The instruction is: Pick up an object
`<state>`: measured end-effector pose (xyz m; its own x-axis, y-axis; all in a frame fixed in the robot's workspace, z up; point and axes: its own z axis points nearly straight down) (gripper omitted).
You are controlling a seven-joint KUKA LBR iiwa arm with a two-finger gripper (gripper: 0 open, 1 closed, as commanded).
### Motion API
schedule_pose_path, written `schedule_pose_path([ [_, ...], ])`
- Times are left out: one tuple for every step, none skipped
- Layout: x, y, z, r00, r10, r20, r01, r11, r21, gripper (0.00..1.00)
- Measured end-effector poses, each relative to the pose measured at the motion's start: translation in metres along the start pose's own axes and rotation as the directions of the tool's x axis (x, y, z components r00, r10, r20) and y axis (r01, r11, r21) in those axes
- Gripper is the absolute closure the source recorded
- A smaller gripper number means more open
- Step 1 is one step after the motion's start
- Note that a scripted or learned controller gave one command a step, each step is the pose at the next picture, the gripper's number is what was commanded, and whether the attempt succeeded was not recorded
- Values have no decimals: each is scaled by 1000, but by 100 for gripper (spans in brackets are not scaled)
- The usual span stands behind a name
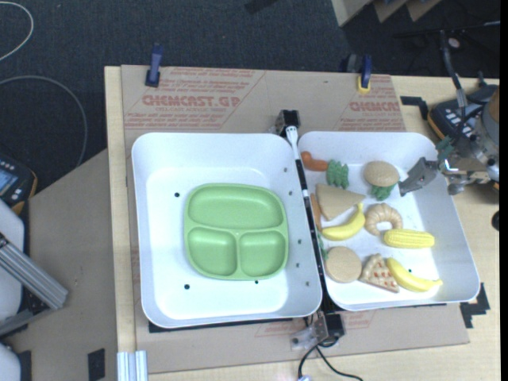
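While the arm reaches in from the right, these are the parts of the scene:

Desk: a pale wooden desk [87, 213] with a brown cardboard sheet [214, 94] laid over it, printed in red lettering and held at the far edge by a blue clip [154, 64] and a blue-and-yellow clip [364, 71].
Left bin: a shallow white bin [151, 213] holding a green divided plate [236, 230], which lies flat near the middle with three compartments.
Right bin: a shallow white bin [456, 244] just beside the left one, their rims meeting along the centre line.
Task things: toy foods, all in the right bin. A carrot [314, 163] and a green broccoli piece [338, 173] lie at the far left corner; a burger bun [382, 174] is beside them; a sandwich wedge [333, 201] touches a banana [344, 228]; a croissant [382, 215] sits above a corn cob [408, 239]; a round cookie [344, 264], a pizza slice [379, 273] and a second banana [413, 277] lie along the near side.
Tool: the tool [414, 178] hangs over the far right part of the right bin, near the bun, pointing left; I cannot tell how wide it stands, and nothing is seen held in it.
Room: dark carpet [71, 22] beyond the desk, with thin white cables [24, 10] trailing at upper left and a dark device [14, 182] at the left edge.
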<state>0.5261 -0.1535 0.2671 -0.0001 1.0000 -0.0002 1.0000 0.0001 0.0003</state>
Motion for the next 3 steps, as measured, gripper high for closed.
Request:
schedule_pose_path([
  [15,-51,108,1000,2,-5,-2,1000,15,0],
  [-45,0,186,1000,3,3,-3,1000,0,0],
  [-43,1,172,1000,1,3,-1,1000,-4,100],
])
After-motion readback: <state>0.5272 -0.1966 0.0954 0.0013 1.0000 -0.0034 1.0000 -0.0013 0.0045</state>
